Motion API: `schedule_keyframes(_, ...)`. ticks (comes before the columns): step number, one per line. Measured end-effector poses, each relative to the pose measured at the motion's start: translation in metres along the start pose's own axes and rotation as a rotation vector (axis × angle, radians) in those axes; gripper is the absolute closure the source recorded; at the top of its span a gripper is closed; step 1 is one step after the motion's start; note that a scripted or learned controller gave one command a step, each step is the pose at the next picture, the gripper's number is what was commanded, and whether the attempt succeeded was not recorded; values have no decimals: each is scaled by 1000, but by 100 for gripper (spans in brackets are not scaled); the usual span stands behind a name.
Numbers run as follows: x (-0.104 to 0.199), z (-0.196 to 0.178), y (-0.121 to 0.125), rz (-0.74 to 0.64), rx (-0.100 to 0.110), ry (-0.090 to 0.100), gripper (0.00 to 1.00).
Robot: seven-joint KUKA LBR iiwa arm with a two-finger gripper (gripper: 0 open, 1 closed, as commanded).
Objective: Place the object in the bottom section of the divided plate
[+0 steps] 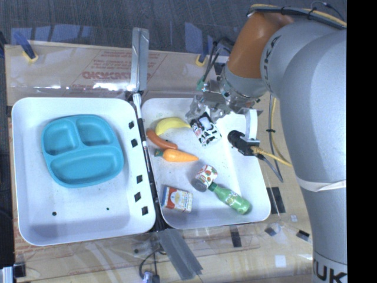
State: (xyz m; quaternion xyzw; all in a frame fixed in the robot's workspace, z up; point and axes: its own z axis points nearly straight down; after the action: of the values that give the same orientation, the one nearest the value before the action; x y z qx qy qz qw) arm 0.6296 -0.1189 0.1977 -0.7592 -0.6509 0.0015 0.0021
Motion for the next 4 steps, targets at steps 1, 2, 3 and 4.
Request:
schedule_keyframes(1,103,-11,-35,34,1,-1,100)
schedule_keyframes(2,184,8,-91,58,1,-3,100)
schedule_keyframes(3,184,8,-91,59,0,-2,0)
schedule_keyframes(4,275,-86,-131,30,-2,0,0)
